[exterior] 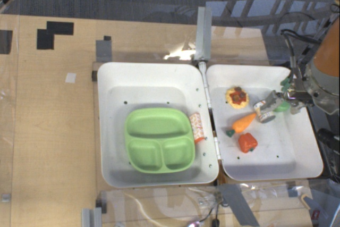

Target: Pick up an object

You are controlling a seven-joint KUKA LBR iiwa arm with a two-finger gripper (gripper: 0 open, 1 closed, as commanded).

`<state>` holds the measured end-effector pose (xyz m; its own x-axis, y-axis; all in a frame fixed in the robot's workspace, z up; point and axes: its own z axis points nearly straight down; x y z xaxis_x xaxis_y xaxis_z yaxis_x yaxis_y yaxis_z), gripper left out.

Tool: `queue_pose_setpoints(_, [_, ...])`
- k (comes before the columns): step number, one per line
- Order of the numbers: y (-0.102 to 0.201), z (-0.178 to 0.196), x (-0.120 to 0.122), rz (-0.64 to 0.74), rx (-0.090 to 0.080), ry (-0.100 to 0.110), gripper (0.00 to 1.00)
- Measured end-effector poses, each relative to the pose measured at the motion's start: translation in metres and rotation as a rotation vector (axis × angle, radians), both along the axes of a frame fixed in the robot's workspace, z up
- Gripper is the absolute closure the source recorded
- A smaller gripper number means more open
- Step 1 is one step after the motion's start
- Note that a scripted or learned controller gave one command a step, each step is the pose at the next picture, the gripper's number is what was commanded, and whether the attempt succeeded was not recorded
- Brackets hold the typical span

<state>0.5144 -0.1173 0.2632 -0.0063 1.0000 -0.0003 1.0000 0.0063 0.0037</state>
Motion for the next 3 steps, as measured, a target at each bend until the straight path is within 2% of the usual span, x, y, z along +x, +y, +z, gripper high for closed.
queue_pose_setpoints(1, [0.017,-0.154,0.004,0.155,0.000,0.002,0.00])
queue_pose_setpoints(2, [-0.012,-0.173,-0.012,0.123,0.001,-0.011,0.00])
queue_pose_setpoints(3, [-0.011,-0.160,-0.009,0.124,0.000,-0.019,1.00])
